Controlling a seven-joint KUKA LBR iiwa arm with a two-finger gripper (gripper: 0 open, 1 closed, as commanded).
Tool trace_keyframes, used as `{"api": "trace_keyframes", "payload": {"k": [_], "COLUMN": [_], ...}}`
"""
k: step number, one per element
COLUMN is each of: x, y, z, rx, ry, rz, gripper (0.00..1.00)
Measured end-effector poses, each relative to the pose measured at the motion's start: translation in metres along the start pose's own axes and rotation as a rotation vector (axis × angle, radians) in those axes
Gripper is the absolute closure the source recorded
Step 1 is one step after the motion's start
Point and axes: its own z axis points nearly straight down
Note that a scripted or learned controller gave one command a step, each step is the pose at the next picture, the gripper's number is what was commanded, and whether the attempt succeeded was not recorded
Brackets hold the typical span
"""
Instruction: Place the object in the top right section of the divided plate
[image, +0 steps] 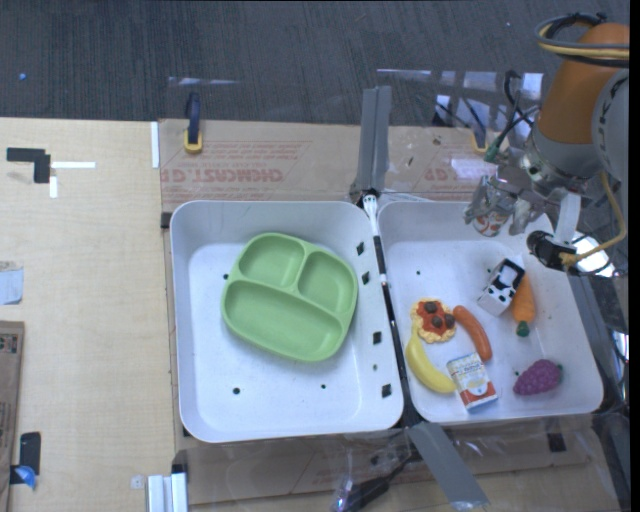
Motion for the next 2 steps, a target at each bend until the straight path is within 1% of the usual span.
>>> {"api": "trace_keyframes", "payload": {"k": [1, 2], "x": [0.068, 0.112], "y": [-0.038, -0.034], "z": [-0.016, -0.005], "rx": [0.0, 0.0], "ry": [0.001, 0.001], "rz": [-0.153, -0.055], "gripper": [1.0, 1.0]}}
